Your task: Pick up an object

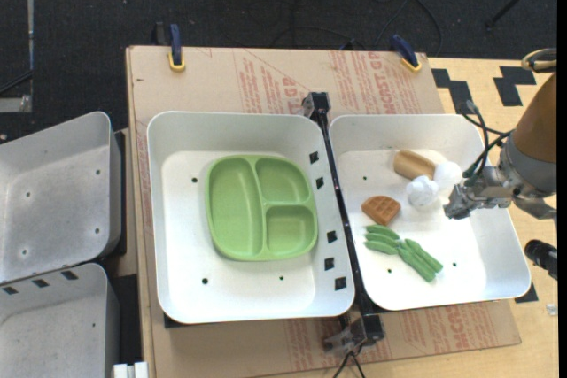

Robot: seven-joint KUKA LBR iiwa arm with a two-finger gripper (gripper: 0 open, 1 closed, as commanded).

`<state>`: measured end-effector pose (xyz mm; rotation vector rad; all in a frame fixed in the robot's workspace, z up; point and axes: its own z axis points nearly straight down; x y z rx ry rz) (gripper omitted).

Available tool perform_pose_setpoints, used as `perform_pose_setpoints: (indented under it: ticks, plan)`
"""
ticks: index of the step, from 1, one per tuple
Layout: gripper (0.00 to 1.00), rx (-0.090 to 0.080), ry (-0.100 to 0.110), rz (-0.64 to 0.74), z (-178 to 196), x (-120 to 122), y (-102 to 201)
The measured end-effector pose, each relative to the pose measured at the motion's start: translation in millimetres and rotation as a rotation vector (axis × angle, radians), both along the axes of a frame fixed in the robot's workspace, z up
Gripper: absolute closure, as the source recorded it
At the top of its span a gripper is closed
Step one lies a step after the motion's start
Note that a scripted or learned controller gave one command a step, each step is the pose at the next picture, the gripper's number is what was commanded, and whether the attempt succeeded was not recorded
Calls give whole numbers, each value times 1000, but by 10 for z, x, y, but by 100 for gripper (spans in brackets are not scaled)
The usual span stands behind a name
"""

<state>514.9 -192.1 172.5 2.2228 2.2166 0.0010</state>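
The right bin [496, 274] holds a tan bread roll [414, 162], a white lumpy object [423, 191], a brown waffle-like piece [382, 209] and a bunch of green bean pods [404, 250]. My gripper [458, 203] reaches in from the right, low over the right bin. It sits just right of the white object and close beside it. Nothing can be made out in its grasp.
The left bin [177, 279] holds a green divided plate [262, 206]. A black divider [335, 208] runs between the bins. White trays [53, 181] lie off the bench at left. Yellow-tipped clamps [175, 49] hold the board's far edge.
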Motion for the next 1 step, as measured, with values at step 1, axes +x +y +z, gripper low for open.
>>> perform_pose_setpoints:
  ticks: [1]
  plan:
    - [100, -1, -2, 5, 573, 77, -63]
